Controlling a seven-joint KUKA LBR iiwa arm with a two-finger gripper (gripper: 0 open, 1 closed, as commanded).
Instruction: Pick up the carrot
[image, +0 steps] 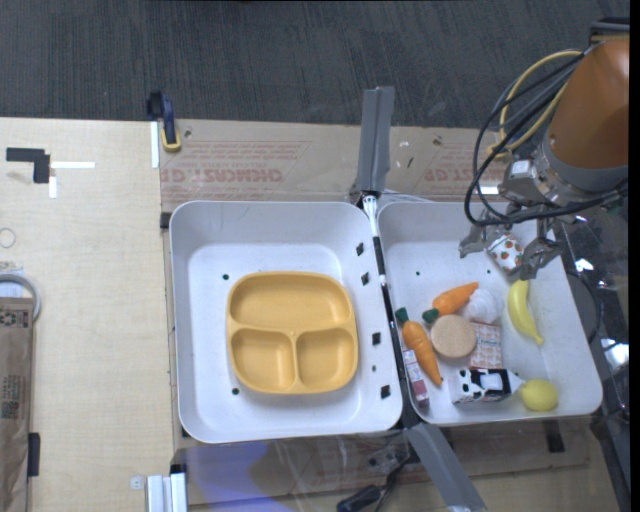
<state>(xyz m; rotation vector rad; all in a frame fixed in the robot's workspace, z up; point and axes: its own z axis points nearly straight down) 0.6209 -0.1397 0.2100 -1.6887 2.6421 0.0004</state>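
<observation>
Leftward, bin (190, 300) holds yellow tray (293, 332); right bin (400, 235) holds carrot (421, 351), banana (521, 309); claw (508, 248) spread, nothing grasped.

1. The arm (598, 100) enters from the right edge at the far side of the scene, its orange band uppermost in view.
2. Black and yellow cables loop along the left side of the wrist.
3. The gripper (508, 250) points downward, its two fingers spread apart, with a small white-and-red object between the fingertips.
</observation>
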